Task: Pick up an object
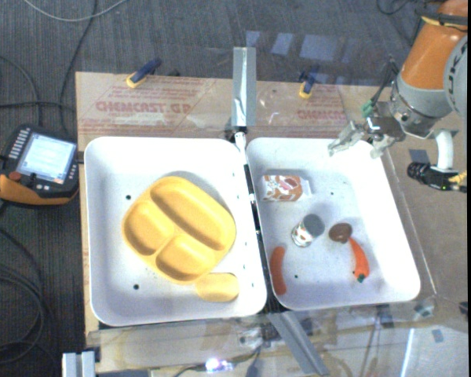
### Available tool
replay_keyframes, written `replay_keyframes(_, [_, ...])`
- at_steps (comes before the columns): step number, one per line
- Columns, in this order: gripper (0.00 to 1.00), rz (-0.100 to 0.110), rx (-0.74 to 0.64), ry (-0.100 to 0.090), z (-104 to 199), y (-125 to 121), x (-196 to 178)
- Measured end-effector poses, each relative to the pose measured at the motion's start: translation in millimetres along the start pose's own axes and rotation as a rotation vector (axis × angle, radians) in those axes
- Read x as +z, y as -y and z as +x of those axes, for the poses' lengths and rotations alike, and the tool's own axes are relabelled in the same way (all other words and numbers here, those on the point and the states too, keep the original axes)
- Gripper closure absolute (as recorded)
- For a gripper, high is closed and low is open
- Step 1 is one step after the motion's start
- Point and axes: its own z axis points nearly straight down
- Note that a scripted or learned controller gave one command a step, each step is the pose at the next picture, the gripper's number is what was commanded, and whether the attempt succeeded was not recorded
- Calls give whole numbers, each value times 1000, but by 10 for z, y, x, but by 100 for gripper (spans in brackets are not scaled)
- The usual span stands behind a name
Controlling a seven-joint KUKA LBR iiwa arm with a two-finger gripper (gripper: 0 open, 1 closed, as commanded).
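**Gripper poised over the right bin's far rim**

Nearest, at lower frame, a yellow block [217,287] lies beside the yellow divided plate [180,226] in the left bin [102,210]. Right bin [392,234]: sausage [277,269], carrot [359,260], small can [302,234], snack packet [282,187]. The carrot looks light, stiff; pinch mid-length. Upper right, the gripper [359,138] hangs spread, empty.

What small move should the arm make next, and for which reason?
Probably it should bring the tool toward the camera view's bottom-left, over the right bin, and stop above one object, perhaps the carrot. The tool now sits at the bin's far rim, above its top-right corner, with nothing between its fingers. The carrot lies apart from the wall and next to a small brown object.
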Motion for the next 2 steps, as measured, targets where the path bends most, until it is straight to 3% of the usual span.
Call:
replay_keyframes(1, [0, 1, -82, 1, -133, 826, 644])
replay_keyframes(2, [0, -14, -49, 5, 149, 1396, 1176])
